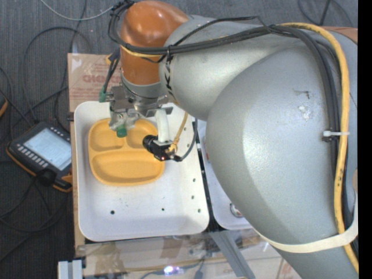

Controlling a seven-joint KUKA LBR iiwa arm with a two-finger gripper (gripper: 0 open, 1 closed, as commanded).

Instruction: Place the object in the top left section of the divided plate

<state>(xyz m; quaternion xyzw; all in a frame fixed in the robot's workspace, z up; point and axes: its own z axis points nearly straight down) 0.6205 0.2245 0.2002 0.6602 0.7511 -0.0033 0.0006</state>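
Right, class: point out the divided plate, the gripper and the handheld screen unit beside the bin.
Divided plate (125,168): camera view, floor of its large lower section.
Gripper (122,131): camera view, between its fingertips, at the green piece.
Handheld screen unit (46,148): camera view, its lit screen.

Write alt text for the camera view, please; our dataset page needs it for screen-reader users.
A grey robot arm with an orange band reaches from the right, its gripper low over the top left section of a yellow divided plate in the left white bin. Something small and green shows at the gripper's tip.
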